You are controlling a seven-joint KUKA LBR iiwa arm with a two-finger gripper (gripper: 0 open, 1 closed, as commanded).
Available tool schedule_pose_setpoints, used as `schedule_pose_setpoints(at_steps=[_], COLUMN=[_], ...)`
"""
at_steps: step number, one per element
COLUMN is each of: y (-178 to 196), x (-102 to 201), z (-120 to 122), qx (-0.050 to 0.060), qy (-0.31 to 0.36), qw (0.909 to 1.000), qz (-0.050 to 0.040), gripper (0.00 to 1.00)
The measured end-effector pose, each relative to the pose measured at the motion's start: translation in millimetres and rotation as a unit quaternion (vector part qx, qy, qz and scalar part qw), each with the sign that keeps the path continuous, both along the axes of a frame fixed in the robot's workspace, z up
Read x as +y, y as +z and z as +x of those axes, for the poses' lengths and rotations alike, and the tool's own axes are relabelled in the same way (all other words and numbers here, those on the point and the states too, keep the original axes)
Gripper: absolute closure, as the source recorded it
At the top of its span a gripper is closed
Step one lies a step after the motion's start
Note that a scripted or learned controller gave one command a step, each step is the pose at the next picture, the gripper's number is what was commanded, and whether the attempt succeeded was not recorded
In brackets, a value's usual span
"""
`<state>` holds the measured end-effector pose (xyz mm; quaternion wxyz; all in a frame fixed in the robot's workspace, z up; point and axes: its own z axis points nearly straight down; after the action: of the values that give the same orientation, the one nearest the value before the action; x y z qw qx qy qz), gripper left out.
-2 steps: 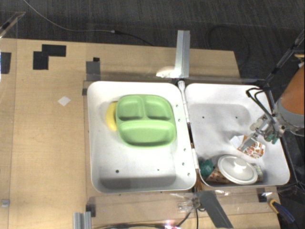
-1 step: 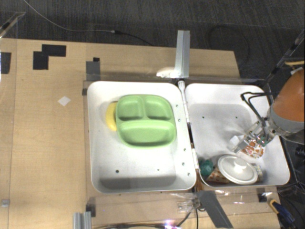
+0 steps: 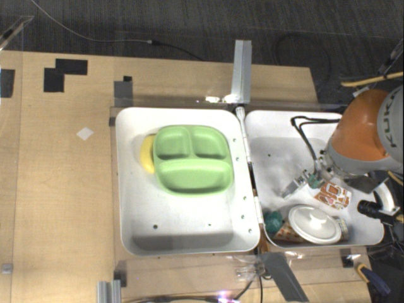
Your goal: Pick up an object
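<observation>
My gripper [image 3: 302, 183] hangs low over the middle of the right bin [image 3: 278, 150], reaching in from the right below the orange band. Its two fingers look spread a little, with nothing between them. Just right of it lies a red-and-white packet [image 3: 332, 196]. In front of it sits a white round lid or bowl [image 3: 315, 224], with a teal object [image 3: 273, 221] and a brown item [image 3: 287, 233] at the bin's near left corner. In the left bin [image 3: 183, 232] rests a green divided plate [image 3: 191, 158], with a yellow object [image 3: 146, 154] partly hidden under its left edge.
A black cable [image 3: 309, 131] loops across the back of the right bin. A metal post [image 3: 242, 68] stands behind the divider between the bins. The arm's grey body [image 3: 379, 163] covers the right bin's right side.
</observation>
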<state>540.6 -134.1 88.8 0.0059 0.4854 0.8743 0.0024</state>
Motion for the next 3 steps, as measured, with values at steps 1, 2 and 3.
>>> schedule_pose_setpoints(at_steps=[1,2,3], y=[13.2,13.1,68.7], x=[-0.1,-0.1,-72.3], z=[3.6,3.5,-13.6], qx=[-0.006,-0.006,0.003], qy=[0.001,0.001,-0.019], qw=[1.0,1.0,0.9998], qz=[-0.0013,-0.0013,-0.0004], gripper=[1.0,0.0,0.0])
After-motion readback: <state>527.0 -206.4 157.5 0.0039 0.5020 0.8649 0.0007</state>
